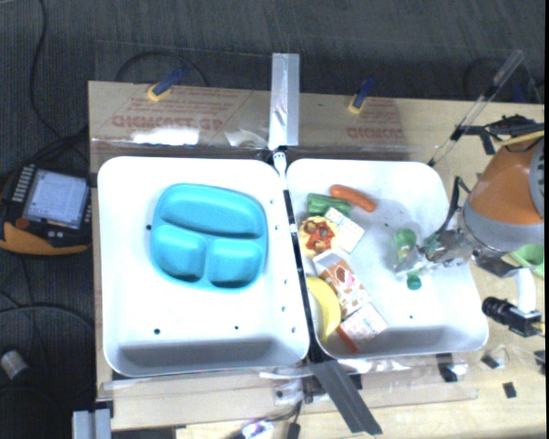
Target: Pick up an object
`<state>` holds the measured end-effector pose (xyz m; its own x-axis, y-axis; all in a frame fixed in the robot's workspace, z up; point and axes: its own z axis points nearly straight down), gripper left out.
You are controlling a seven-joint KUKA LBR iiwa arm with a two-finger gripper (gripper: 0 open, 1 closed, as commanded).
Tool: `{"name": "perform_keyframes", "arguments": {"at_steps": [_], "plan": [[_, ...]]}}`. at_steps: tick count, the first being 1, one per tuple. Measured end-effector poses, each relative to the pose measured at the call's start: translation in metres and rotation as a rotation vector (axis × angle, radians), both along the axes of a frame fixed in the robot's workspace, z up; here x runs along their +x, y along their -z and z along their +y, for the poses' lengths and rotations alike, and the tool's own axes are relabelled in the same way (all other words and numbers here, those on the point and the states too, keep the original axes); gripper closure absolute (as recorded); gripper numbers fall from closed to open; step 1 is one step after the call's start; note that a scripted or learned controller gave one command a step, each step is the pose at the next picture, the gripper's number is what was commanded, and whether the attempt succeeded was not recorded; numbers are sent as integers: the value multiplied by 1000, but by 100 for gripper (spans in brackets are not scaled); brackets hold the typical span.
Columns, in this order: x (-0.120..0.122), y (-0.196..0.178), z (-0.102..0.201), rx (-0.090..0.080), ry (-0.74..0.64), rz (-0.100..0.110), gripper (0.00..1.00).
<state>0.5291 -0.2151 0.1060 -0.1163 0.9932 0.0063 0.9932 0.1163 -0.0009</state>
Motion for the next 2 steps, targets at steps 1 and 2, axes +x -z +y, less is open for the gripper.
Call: {"name": "perform_keyframes", "arguments": {"at_steps": [1, 2], "plan": [[29, 15, -8, -11, -59, -15, 100], [31, 16, 4, 8, -71, -8, 0]]}}
